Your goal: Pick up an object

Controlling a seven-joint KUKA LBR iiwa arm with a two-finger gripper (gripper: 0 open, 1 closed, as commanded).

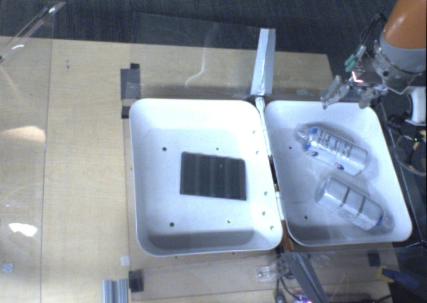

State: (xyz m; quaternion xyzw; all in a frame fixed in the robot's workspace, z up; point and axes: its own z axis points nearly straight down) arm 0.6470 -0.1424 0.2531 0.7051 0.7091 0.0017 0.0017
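Claw (347, 89): positioned over the right bin's (393, 228) far rim; finger state could not be told. Two plastic bottles (333, 149) (350, 203) were seen below it.

At about two o'clock in the camera view stands the arm (408, 18), its topmost visible part a rounded orange shell. Under the orange comes a pale grey ring — the wrist collar — with darker metal fittings below it. Thin dark cables loop off its eleven o'clock side, and a small green tag or connector shows there, with a tiny reddish spot close by. The gripper (347, 90) is grey metal, angular and blurred.
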